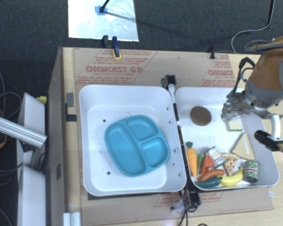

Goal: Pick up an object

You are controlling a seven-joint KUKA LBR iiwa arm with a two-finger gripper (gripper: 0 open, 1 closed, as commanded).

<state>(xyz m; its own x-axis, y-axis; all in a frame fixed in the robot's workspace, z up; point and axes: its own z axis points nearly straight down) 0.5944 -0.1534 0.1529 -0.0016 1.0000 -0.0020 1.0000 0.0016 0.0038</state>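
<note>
Gripper [233, 111] at right bin's [273, 173] 2 o'clock, finger state unclear, "CHEMCAST" printed on the board [132, 65], arm [269, 79] bent downward

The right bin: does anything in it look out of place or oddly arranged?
Nothing looks damaged or spilled. The toy food, such as the carrot and banana, is crowded into the near edge of the right bin, while the brown disc lies alone farther back.

Arm [272, 76]: rounded grey housing with a broad orange band above the wrist. Black cable loops beside the band on its left. Gripper [234, 111]: grey metal block, compact, with dark fittings. A white bracket and a black cylindrical piece sit below the wrist.
</note>
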